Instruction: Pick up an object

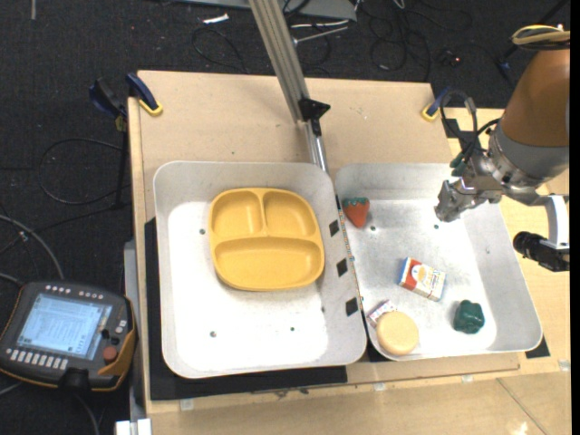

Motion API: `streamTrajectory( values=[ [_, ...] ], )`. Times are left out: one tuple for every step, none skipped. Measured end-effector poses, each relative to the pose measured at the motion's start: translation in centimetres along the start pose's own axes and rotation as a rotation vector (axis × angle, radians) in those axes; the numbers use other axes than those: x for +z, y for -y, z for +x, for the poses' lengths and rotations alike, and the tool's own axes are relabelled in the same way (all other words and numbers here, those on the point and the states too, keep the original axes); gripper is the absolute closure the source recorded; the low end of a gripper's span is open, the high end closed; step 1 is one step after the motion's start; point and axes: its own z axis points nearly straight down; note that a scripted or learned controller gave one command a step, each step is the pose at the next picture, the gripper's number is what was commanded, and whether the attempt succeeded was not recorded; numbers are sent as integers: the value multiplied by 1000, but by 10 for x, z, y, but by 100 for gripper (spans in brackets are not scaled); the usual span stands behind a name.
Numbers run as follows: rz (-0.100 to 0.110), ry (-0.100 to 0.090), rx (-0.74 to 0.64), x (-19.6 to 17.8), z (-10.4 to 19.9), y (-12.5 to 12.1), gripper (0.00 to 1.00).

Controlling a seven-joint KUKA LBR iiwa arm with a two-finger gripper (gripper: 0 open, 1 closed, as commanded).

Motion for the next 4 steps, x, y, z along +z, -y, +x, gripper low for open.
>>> streamTrajectory(
  values=[
    [0, -1, 0, 9, 49, -2, 100],
    [-2, -1, -2, 2, 103, -13, 100],
    [-2, -1, -3, 1, 167, -17, 100],
    [-1, -1, -3, -4, 231, -13, 100]
  ],
)
